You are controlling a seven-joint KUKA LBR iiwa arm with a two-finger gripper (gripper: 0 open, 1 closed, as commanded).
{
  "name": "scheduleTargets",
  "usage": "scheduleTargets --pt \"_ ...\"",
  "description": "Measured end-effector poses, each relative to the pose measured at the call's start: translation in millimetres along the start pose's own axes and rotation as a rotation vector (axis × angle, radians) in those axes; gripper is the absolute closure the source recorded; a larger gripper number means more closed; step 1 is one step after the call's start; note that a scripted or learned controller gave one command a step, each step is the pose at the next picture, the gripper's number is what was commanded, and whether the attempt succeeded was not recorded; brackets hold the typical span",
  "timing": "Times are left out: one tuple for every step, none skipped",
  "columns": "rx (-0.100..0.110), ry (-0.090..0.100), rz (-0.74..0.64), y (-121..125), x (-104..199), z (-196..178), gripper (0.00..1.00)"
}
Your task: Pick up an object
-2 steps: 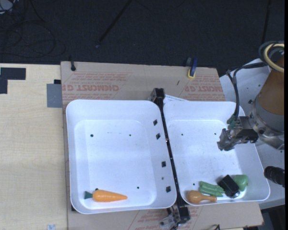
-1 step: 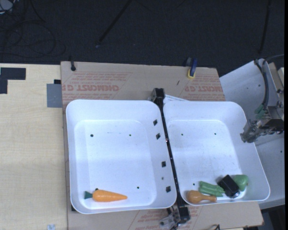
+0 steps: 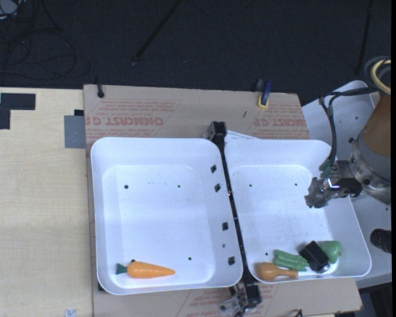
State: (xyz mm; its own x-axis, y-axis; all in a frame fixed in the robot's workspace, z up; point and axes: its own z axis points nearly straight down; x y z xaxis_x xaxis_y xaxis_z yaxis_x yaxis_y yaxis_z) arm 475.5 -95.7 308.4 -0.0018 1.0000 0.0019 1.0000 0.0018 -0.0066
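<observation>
An orange carrot (image 3: 150, 269) with a green top lies in the left bin (image 3: 105, 197) near its front edge. In the front right corner of the right bin (image 3: 277, 177) lie a tan pear-shaped piece (image 3: 275, 272), a green bean-like piece (image 3: 290, 260), a black block (image 3: 315, 255) and a green rounded piece (image 3: 331, 248), crowded together. My gripper (image 3: 318, 197) hangs over the right side of the right bin, well behind that cluster, with nothing visible between its fingers.
A black divider strip (image 3: 226, 210) runs between the two bins. Both bins rest on a cardboard sheet (image 3: 185, 114) with a blue and yellow clamp (image 3: 264, 92) at its back edge. The arm's body (image 3: 383, 144) stands at the right edge.
</observation>
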Motion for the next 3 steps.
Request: scheduleTargets --pt "-0.008 -0.004 0.005 0 -41 -45 1.00" --pt "-0.002 -0.003 0.009 -1 -113 -18 1.00" --pt "0.001 0.001 0.003 -1 -117 37 1.00"
